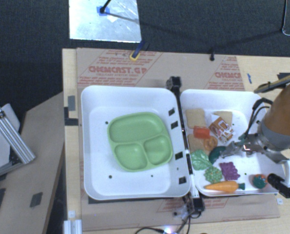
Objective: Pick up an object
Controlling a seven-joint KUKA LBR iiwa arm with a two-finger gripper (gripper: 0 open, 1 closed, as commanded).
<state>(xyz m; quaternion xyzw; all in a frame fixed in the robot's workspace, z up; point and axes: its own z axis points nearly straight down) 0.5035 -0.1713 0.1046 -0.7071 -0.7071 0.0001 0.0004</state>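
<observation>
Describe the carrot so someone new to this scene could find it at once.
Look in the right-hand white bin, the one crowded with toy food. Along its near edge lies the carrot, stretched out sideways just below the purple grapes. It is the only long orange piece, with a green stem end.

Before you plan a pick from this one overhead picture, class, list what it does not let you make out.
1. Whether the claw is open or shut: small and blurred over the right bin.
2. What the teal item is: the claw covers part of it.
3. The orange and green item in the bin's near right corner: too small to name.
4. The arm: cut off by the right edge.
</observation>
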